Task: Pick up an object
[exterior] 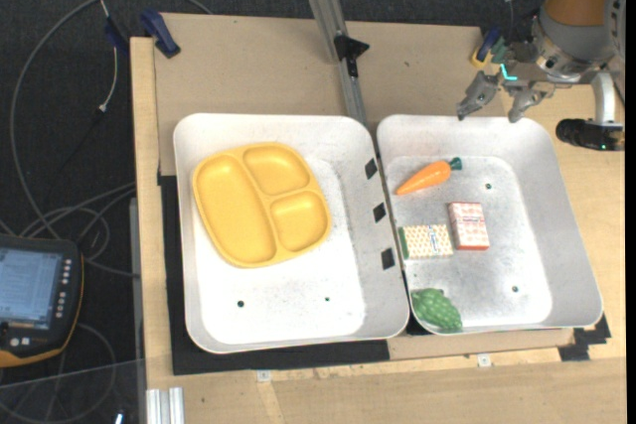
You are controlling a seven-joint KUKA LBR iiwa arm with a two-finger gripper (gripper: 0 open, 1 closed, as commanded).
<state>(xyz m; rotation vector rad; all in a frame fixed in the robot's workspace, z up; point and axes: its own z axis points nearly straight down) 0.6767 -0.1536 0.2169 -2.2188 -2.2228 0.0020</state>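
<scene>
The right bin (pixel 556 213) holds an orange carrot (pixel 425 177) near its back left, a small red box (pixel 468 225) in the middle, a pale patterned packet (pixel 427 240) just left of the box, and a green leafy toy (pixel 437 309) at the front left rim. My gripper (pixel 495 105) hangs open above the back edge of this bin, fingers spread and pointing down, with nothing between them. It is up and to the right of the carrot, well apart from every object.
The left bin (pixel 199 313) carries a yellow divided plate (pixel 261 204). A slanted metal post (pixel 328 5) rises behind the gap between the bins. Black clips (pixel 379 212) line the seam. Cables and a tablet (pixel 35 298) lie off the bench at left.
</scene>
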